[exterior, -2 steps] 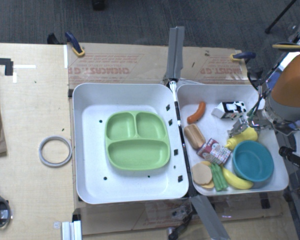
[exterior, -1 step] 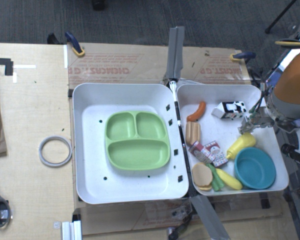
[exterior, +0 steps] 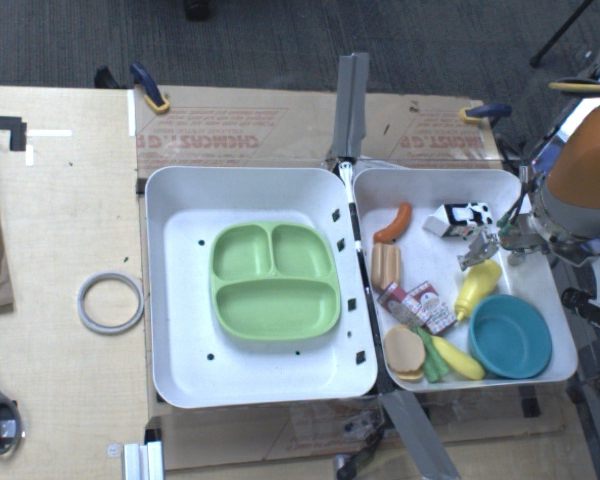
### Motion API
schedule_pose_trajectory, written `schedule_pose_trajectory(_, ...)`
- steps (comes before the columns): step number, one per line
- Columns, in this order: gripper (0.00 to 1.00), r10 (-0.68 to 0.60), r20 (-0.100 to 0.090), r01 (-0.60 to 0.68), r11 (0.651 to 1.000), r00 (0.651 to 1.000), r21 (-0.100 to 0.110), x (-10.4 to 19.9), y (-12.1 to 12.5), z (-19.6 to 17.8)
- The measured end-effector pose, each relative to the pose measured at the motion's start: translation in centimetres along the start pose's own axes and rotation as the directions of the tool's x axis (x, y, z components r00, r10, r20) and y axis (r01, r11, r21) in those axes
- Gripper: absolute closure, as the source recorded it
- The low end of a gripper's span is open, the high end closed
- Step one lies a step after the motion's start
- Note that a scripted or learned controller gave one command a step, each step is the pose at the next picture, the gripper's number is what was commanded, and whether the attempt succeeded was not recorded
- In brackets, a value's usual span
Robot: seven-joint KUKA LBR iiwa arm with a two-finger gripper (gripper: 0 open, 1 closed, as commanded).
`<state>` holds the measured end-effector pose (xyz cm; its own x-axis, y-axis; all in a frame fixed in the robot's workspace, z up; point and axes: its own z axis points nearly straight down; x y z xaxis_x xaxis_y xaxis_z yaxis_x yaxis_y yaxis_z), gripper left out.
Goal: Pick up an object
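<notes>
Arm reaching into the right bin from the frame's right edge.

I see the gripper low at centre right, metal fingers angled down-left over a smooth yellow mustard bottle; I cannot tell how wide they stand or whether they hold anything. Beside it sit a round teal bowl, a crinkly red packet and a glossy banana. The left bin holds a green divided plate.

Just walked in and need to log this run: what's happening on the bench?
A KUKA arm reaches in from the right, its gripper low over the right bin, just above a yellow bottle. Nothing shows between its fingers. That bin also has a blue bowl, a hot dog and a banana. The left bin holds a green divided plate.
</notes>
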<state>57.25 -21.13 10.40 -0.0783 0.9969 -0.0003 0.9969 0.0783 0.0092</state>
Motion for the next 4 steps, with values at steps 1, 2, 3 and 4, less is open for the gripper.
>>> schedule_pose_trajectory(1, 1.00, 0.003, 0.002, -0.003, 1.000, 1.000, -0.002, -0.1, 0.0, -1.0)
schedule_pose_trajectory(2, 0.00, 0.002, 0.002, -0.002, 1.000, 1.000, -0.001, -0.1, 0.0, -0.9)
schedule_pose_trajectory(3, 0.00, -0.136, -0.006, 0.136, 0.991, 0.991, -0.001, -0.2, -2.4, 0.9)
schedule_pose_trajectory(4, 1.00, -0.132, 0.000, 0.132, 0.991, 0.991, -0.004, -0.4, -2.3, -0.1)
